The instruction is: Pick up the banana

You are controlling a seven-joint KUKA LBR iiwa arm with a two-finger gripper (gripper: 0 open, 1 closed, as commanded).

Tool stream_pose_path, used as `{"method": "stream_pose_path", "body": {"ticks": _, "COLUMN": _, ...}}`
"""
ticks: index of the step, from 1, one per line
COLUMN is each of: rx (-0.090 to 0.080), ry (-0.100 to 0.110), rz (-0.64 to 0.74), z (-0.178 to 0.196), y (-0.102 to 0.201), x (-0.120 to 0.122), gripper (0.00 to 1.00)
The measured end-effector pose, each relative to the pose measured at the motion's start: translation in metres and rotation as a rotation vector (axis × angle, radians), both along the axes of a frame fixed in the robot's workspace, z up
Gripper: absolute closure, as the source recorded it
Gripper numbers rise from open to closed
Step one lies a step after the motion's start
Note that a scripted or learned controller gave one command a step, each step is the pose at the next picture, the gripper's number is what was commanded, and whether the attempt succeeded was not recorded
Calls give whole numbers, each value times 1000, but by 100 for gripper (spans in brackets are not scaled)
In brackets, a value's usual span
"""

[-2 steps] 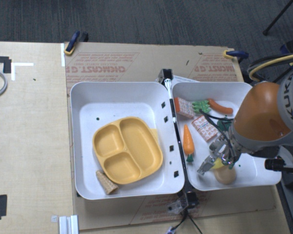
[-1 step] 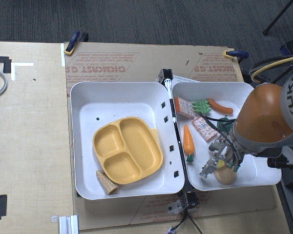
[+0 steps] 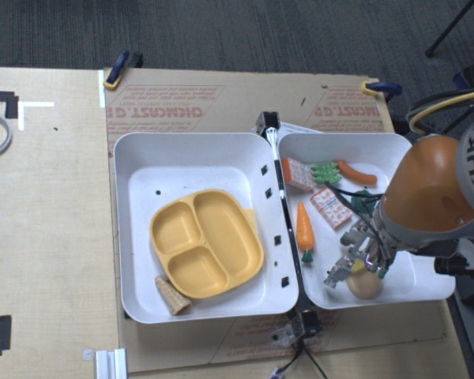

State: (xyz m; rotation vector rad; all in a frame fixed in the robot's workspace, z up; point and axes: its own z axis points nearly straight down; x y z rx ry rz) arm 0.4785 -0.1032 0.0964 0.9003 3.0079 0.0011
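Camera view: banana not positively identified; a small yellowish patch (image 3: pixel 341 270) at the tip of the hand (image 3: pixel 352 264), in the front part of the right bin (image 3: pixel 426 294), may be it, but it is too small and too far covered to be sure. Hand sits low over that spot, touching or just beside a tan lump (image 3: pixel 365 285); whether it is wide, narrow or holding anything cannot be told from this angle. Judgement: the step in hand is the grasp itself, with lift not yet done. To do it well, the hand should close across the banana's short width near its middle, not at an end, and should keep off the tan lump, which is close enough to be caught or pushed instead. A straight rise afterwards, slow at first, would show whether anything actually came up. A carrot (image 3: pixel 304 227) lies near the bin's left wall and a packet (image 3: pixel 330 208) just behind the hand; both are apart from the grasp point and need no disturbance. Arm (image 3: pixel 426 188) reaches in from the right, its orange band over the bin's right half, wrist bent down and toward the bin's front-centre. Left bin (image 3: pixel 142 172) holds a yellow plate (image 3: pixel 207 243), well apart. Both bins rest on the desk (image 3: pixel 47 251).
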Motion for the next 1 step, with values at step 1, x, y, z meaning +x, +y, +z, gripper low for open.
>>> {"method": "stream_pose_path", "body": {"ticks": 1, "rx": -1, "ry": -1, "rz": -297, "z": 119, "y": -45, "x": 102, "gripper": 0}}
